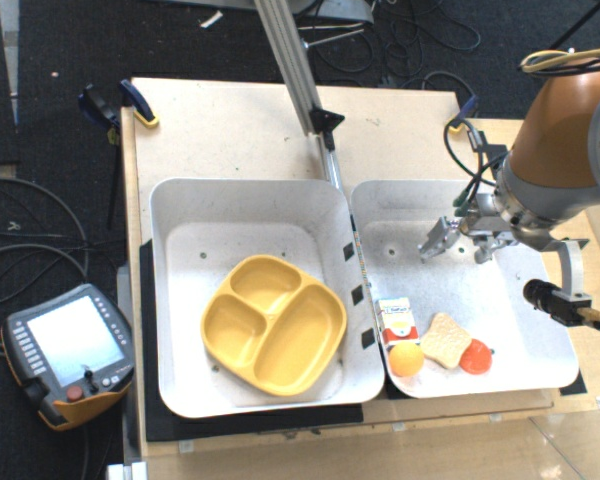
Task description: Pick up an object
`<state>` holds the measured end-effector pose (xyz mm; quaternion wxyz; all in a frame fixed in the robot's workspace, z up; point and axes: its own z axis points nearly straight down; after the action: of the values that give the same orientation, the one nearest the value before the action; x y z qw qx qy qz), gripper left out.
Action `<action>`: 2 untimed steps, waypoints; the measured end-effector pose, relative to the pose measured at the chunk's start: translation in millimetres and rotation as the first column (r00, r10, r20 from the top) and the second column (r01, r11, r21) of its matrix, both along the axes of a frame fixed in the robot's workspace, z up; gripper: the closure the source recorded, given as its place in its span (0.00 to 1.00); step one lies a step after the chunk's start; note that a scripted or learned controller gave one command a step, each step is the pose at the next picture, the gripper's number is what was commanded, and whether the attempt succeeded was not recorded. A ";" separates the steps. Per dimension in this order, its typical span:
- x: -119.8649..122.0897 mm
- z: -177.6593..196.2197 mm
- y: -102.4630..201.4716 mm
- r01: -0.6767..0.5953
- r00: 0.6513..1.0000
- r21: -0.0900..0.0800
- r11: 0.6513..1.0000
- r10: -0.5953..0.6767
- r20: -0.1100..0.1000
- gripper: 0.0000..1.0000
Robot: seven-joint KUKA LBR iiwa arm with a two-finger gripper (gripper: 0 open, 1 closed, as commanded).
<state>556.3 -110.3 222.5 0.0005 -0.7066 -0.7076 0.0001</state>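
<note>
pincer (448,240) spread, holding nothing; small carton (396,319) label too small to read.

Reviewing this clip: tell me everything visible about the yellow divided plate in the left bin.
The yellow divided plate looks like smooth moulded plastic, rounded in outline, with raised ridges splitting it into three compartments: two smaller ones toward the far side and one large one nearer the camera. It lies flat and right side up on the floor of the left bin, toward the near right part. Nothing sits in it.
</note>
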 end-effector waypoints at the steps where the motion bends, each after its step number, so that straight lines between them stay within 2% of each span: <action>1: 0.0 0.1 -0.1 0.001 1.000 0.000 1.000 -0.001 0.001 0.00; 2: -2.7 -49.8 -9.4 0.003 1.000 0.000 1.000 -0.003 -0.004 0.00</action>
<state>553.6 -119.7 172.7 0.0019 -0.7077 -0.7066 0.0018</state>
